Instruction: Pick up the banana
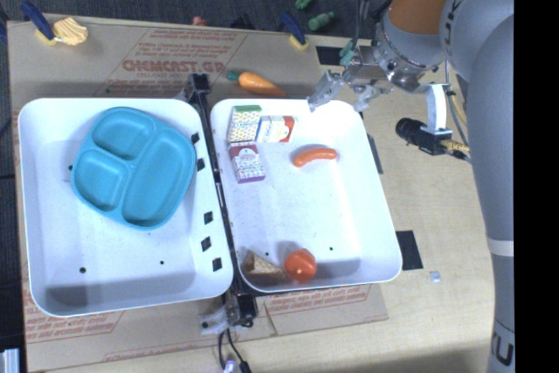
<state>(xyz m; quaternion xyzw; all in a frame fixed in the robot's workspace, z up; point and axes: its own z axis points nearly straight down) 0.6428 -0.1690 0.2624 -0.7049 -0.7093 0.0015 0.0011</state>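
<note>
Where the bench is reaching its far left corner, a small pale yellow piece, which seems to be the banana [72,32], is lying outside both bins, just beside a blue clamp [37,18]. The left bin [52,275] is carrying a blue divided plate [133,166], which is sitting in its far half. Between the two bins a black joint [210,188] is running. On the bench beyond the right bin [367,223] a carrot [258,83] is lying close to the far rim. Inside this bin, three small boxes [249,140] are crowding the far left corner, an orange sausage [314,156] is resting near the far rim, and a red tomato [300,264] is lying at the near rim, touching a brown piece [260,265]. Over the far right corner of the right bin the gripper [341,98] is hanging with its fingers spread apart and nothing between them, well apart from the banana. The grey arm [489,83] is coming in from the right edge
</note>
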